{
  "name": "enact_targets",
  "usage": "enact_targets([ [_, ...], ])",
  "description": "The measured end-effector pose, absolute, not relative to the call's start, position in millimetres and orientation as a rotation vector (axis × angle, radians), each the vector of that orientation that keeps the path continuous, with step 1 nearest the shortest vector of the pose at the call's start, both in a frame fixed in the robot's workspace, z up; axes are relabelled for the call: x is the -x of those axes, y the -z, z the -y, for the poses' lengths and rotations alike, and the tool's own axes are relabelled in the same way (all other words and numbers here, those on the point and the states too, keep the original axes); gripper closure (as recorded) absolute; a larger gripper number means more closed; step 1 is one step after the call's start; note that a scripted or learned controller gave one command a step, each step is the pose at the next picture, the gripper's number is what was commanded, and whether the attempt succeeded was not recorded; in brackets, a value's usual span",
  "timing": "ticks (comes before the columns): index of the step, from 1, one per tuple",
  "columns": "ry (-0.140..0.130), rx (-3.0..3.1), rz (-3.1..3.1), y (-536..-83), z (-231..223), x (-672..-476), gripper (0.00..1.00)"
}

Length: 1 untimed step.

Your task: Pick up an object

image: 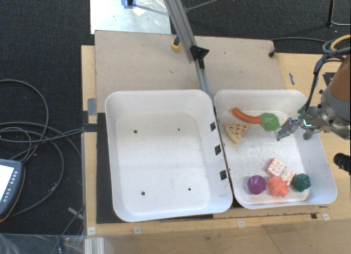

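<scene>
In the right bin (323,184) a carrot (247,117) with a green top (269,122) lies near the back wall. A tan waffle wedge (236,132) sits just in front of it. Along the front wall are a purple ball (256,184), an orange toy (278,186), a pink and white block (279,169) and a dark green piece (301,181). My gripper (296,130) hangs over the right bin's back right part, just right of the carrot's green top. Its fingers stand apart with nothing between them.
The left bin (118,154) adjoins the right one along a shared rim with black clips (218,150). A grey pole (181,17) slants down from the back toward the bins. Cables and a tablet (8,187) lie on the floor at left.
</scene>
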State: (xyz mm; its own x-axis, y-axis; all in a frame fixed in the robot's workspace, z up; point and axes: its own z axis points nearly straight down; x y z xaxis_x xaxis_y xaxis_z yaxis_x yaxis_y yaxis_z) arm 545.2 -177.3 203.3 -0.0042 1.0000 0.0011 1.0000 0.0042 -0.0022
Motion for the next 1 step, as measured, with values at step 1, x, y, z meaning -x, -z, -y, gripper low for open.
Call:
enact_targets([
  [1, 0.002, 2.218, 2.226, -205.2, 177.3, -546.1, 0.00],
])
